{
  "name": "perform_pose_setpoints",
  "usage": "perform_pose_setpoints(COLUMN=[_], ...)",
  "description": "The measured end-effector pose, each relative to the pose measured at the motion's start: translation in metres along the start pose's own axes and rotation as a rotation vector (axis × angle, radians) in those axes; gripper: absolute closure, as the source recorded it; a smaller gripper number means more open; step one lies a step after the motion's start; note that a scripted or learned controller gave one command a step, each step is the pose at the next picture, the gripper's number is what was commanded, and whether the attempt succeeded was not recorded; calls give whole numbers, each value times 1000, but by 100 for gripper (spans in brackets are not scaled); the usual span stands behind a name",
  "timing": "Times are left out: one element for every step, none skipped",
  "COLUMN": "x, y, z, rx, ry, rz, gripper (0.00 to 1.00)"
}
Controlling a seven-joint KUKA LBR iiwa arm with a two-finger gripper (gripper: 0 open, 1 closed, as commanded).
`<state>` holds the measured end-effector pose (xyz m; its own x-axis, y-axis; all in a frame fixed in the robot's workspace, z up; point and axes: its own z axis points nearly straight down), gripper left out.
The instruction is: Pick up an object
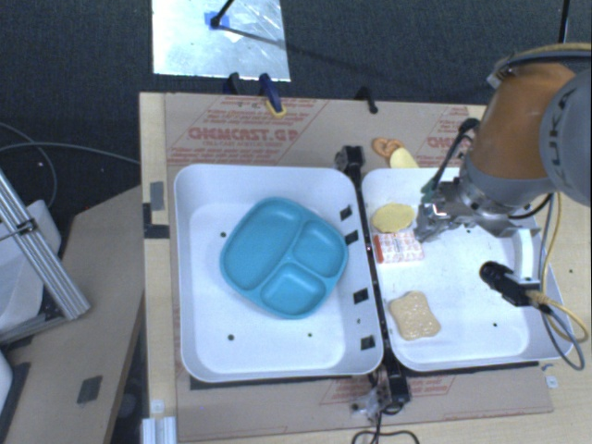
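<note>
Red-and-white packet (398,247) lies long axis left-right, tool (427,228) at its right end; grip unclear.

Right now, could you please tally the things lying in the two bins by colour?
Blue: 1, plate
Yellow: 1, disc
Red and white: 1, packet
Tan: 1, cracker
Total: 4

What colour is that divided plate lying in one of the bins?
The divided plate is plain light blue all over, shown best in the camera view.
</note>
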<state>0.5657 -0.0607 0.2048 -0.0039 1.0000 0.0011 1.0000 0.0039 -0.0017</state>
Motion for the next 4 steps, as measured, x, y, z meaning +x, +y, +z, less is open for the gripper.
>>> perform_pose_setpoints(x=[27, 53, 52, 52], y=[-36, -81, -78, -76], z=[18, 21, 10, 0], rx=[0, 1, -5, -8], ry=[0, 1, 0, 0], rz=[-1, -1, 1, 0], gripper=[100, 100, 100, 100])
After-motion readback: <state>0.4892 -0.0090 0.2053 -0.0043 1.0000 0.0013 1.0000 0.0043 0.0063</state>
